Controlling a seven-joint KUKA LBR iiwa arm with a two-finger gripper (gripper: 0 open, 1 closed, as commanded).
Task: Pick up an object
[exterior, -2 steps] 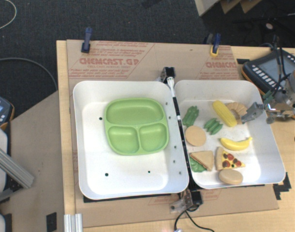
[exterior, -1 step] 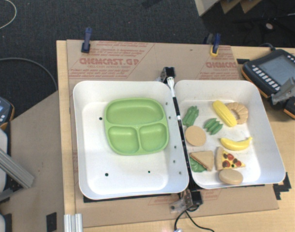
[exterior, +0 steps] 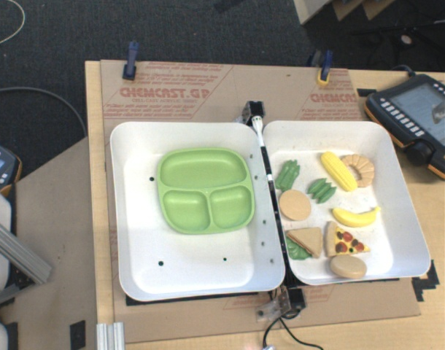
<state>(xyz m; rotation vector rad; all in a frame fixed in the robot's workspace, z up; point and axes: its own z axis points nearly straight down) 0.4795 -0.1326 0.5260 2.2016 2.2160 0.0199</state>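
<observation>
Whether the claw is open or closed you cannot tell from this view. Take the green divided plate (exterior: 206,189) as your mark: it lies flat in the middle of the left bin (exterior: 128,195), three compartments up, nothing in them. Everything you could pick lies to the plate's right, across the seam in the right bin (exterior: 397,195). Nearest the plate are a green leafy piece (exterior: 287,174), a round tan cookie (exterior: 295,205) just below it, and a sandwich wedge (exterior: 304,240) lower still. Farther from the plate sit the pea pods (exterior: 322,189), a corn cob (exterior: 338,170) touching a tan ridged pastry (exterior: 361,168), a banana (exterior: 356,216), a pizza slice (exterior: 345,242) pressed against the sandwich, and a tan oval bun (exterior: 348,267) at the near wall. The pieces are crowded, several touching. A black clip (exterior: 253,111) grips the bin rims up and right of the plate. Beyond the plate, a blue clamp (exterior: 130,61) and a second clamp (exterior: 324,67) pinch the cardboard sheet (exterior: 208,86); far right of it rests a control pendant (exterior: 416,115).
</observation>
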